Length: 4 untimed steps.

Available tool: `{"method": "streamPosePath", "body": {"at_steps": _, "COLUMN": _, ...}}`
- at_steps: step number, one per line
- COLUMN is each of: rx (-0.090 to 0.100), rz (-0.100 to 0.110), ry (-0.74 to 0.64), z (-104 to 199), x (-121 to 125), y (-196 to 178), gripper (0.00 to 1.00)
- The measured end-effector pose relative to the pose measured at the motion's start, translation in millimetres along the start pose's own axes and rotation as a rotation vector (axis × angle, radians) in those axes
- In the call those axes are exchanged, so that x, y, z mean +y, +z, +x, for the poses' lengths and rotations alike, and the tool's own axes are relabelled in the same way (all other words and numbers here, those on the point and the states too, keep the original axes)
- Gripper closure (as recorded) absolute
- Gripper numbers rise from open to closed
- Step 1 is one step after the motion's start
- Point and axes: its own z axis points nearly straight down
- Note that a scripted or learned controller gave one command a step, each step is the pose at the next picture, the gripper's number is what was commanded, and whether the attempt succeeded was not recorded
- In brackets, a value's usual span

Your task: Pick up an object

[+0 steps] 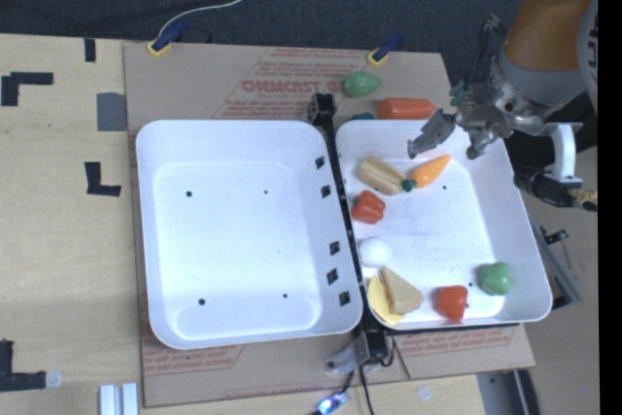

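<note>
The pincer (448, 139) hangs over the far right part of the right bin (491, 209), its two dark fingers spread apart with nothing between them. Just below the gap and touching neither finger, a small orange carrot (429, 171) lies tilted on the bin floor, and a tan bread roll (380, 176) lies just beside it to the left. A red pepper (367, 206) sits nearer the bins' shared wall, with a white egg (374, 253) below it. Along the near edge lie a cheese wedge (398, 291), a red tomato (451, 302) and a green lime (494, 278). Beyond the bin's far rim, a long orange carrot (404, 109) and a green vegetable (362, 84) rest on the table (58, 209). The left bin (233, 228) sits alongside.
</note>
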Motion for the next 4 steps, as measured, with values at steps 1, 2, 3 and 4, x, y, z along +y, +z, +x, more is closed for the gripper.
{"method": "streamPosePath", "body": {"at_steps": 1, "rx": 0.0, "rz": 0.001, "ry": -0.002, "z": 1, "x": 0, "y": -10, "gripper": 1.0}}
{"method": "streamPosePath", "body": {"at_steps": 2, "rx": 0.004, "rz": -0.002, "ry": -0.014, "z": 147, "x": 56, "y": 11, "gripper": 1.0}}
{"method": "streamPosePath", "body": {"at_steps": 3, "rx": 0.002, "rz": -0.016, "ry": -0.005, "z": 181, "x": 75, "y": -124, "gripper": 1.0}}
{"method": "streamPosePath", "body": {"at_steps": 4, "rx": 0.001, "rz": -0.017, "ry": -0.002, "z": 177, "x": 73, "y": -252, "gripper": 1.0}}
